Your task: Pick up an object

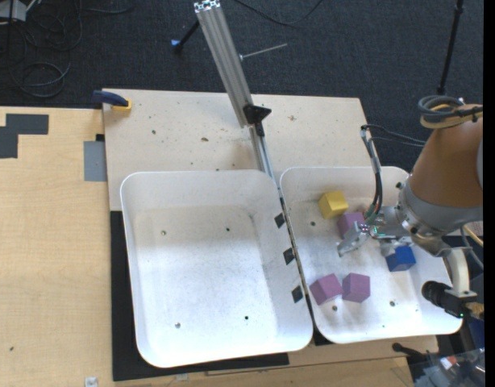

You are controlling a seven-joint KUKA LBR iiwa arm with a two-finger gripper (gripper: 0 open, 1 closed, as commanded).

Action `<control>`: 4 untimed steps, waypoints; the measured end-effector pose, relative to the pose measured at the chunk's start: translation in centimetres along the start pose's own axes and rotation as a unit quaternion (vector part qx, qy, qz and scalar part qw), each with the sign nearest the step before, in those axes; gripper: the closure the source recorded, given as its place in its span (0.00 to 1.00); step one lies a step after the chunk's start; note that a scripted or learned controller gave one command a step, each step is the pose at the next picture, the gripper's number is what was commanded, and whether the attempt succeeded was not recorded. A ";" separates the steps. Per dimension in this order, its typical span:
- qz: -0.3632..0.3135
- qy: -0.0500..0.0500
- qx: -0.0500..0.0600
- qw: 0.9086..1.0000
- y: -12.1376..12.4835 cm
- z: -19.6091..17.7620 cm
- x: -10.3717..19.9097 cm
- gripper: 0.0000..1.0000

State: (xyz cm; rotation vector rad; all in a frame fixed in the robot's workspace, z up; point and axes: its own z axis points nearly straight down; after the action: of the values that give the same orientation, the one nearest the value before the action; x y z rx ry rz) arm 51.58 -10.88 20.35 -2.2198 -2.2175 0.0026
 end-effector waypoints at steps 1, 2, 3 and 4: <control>0.002 0.000 -0.001 1.000 0.0 0.0 -0.1 0.00; 0.002 0.000 0.000 1.000 -0.2 4.1 -0.2 0.00; 0.001 0.000 0.002 1.000 -0.2 8.5 -0.1 0.00; 0.002 0.000 -0.002 1.000 -0.1 11.1 -0.1 0.00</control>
State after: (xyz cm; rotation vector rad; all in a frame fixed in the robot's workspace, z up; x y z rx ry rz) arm 51.45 -11.00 9.21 -2.2252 -2.2155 -0.0002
